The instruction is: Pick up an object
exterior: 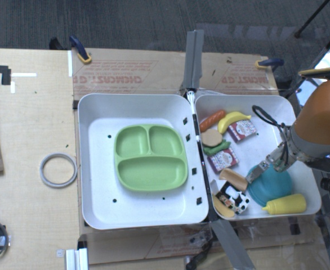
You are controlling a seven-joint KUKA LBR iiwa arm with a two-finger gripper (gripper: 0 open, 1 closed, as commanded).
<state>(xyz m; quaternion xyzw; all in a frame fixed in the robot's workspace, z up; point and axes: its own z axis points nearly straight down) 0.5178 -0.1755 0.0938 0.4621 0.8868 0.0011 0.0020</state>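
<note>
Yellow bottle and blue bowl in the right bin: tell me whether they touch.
Touching. The camera view shows the yellow bottle lying against the lower rim of the blue bowl, with no white bin floor visible between them.

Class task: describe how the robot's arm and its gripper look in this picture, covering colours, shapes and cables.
The arm is bulky and rounded, with a glossy orange band over a grey wrist section. A thin black cable loops beside it. The gripper is small, slim and metallic grey.
</note>
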